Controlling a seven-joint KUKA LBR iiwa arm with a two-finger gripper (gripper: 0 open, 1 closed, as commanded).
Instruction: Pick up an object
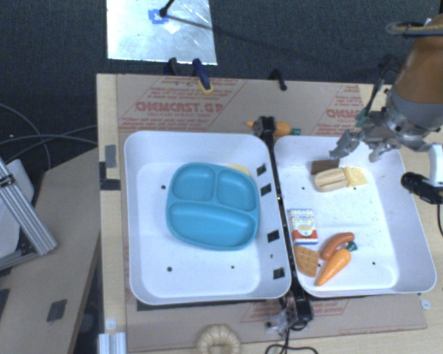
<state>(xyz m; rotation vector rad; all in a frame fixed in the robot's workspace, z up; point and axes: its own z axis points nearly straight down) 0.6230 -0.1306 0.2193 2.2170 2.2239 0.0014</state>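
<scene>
One arm angled down-left, claw (363,144) spread (nothing pinched) above right bin (406,220).

A blue divided plate (212,205) lies in the left white bin (144,220), a clamped cardboard sheet (179,103) underlies both bins, a reflective metal sheet (161,19) lies beyond it, and a braided ring (218,339) sits at the near edge.
</scene>
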